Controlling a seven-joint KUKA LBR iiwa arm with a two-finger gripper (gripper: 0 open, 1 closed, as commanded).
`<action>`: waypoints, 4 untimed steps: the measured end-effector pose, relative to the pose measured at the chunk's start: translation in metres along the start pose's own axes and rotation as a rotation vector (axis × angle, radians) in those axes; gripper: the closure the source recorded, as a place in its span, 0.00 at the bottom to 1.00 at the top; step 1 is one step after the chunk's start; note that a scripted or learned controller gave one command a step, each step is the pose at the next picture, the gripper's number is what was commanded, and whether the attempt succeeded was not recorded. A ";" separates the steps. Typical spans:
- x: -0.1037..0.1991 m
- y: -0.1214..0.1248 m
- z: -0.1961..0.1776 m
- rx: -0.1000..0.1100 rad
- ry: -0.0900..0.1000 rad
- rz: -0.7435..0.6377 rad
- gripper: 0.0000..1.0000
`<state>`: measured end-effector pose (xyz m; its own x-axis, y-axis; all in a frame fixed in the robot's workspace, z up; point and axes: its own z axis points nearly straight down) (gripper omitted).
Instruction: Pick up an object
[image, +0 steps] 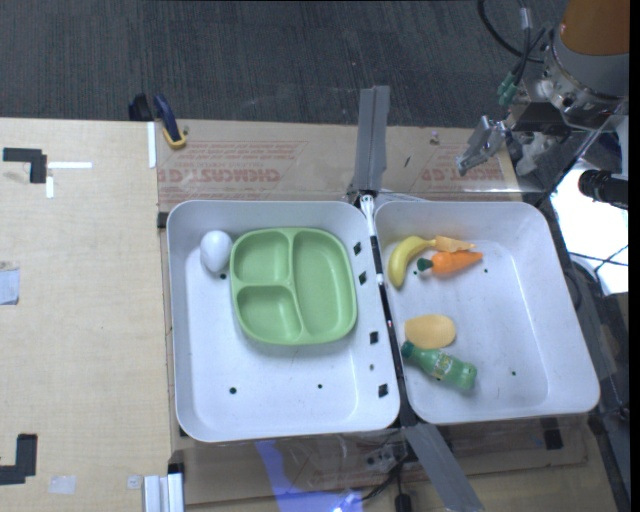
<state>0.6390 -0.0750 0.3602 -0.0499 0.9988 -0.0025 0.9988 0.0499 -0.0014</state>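
Note:
The right bin (566, 330) holds a yellow banana (400, 258), an orange carrot (456, 263) with a small yellow-orange piece (452, 243) just behind it, a yellow oval fruit (430, 330) and a green bottle (441, 367) lying on its side. In the left bin (182, 350) a green divided plate (293, 286) lies with a white egg (215, 250) at its left edge. My gripper (500, 148) hangs high behind the right bin's back rim, open, with nothing between its fingers.
A grey divider bar (371, 140) rises between the bins at the back. A blue-and-yellow clamp (166, 122) sits on the cardboard behind the left bin. Cables and the arm's body crowd the upper right corner.

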 end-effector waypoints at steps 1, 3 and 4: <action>0.009 0.021 0.141 -0.001 0.001 -0.387 0.00; -0.043 0.018 0.268 -0.002 0.001 -0.111 0.00; -0.097 -0.008 0.268 -0.001 0.001 -0.051 0.00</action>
<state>0.6354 -0.1731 0.0925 -0.1004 0.9949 -0.0014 0.9949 0.1004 -0.0001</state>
